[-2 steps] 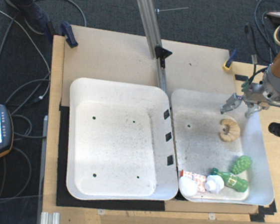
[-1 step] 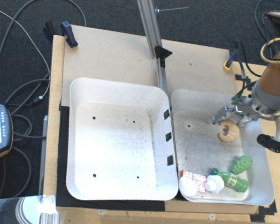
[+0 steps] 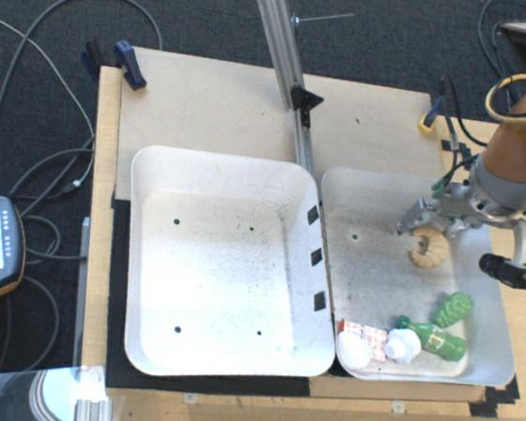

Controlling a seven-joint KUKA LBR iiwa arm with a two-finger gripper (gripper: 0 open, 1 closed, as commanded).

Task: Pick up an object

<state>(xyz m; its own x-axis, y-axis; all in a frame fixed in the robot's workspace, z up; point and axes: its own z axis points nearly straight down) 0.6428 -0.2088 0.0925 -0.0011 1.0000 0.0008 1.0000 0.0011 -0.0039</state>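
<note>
Tan round object [image 3: 428, 255] lies just below the gripper [image 3: 428, 224]; finger state unclear.

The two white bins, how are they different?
The right bin has things in it: green toys, a white piece and a tan piece. The left bin shows bare, speckled floor. The gripper hangs over the right bin, not the left bin. Both are shallow and white.

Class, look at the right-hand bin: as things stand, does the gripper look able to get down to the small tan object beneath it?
Probably yes. The gripper is just above the tan object, which lies alone on bare floor of the right bin. The green bottle and other items lie apart, near the front wall.
</note>
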